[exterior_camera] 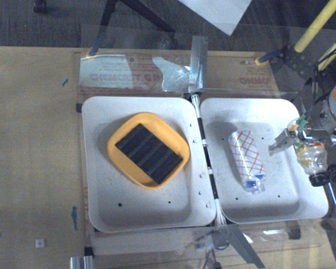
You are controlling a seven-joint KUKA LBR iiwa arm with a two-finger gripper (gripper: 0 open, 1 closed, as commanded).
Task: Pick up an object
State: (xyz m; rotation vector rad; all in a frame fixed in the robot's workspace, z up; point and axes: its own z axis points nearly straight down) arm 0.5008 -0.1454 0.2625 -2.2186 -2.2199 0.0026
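Observation:
A white pouch (246,157) with a red criss-cross print and a blue end lies in the middle of the right bin (280,198). A yellow-orange pad (148,149) with a black ribbed top rests in the left bin (101,206). My gripper (295,139) hangs over the right bin's right edge, to the right of the pouch and apart from it. A small clear, orange-tinted thing (312,154) sits just below the gripper; whether it is held is unclear.
A metal divider (204,150) runs between the two bins. Clear plastic sheeting and a metal post (199,66) lie behind the bins. A yellow-handled tool (319,18) stands at the back right. Bare wooden bench (33,150) spreads to the left.

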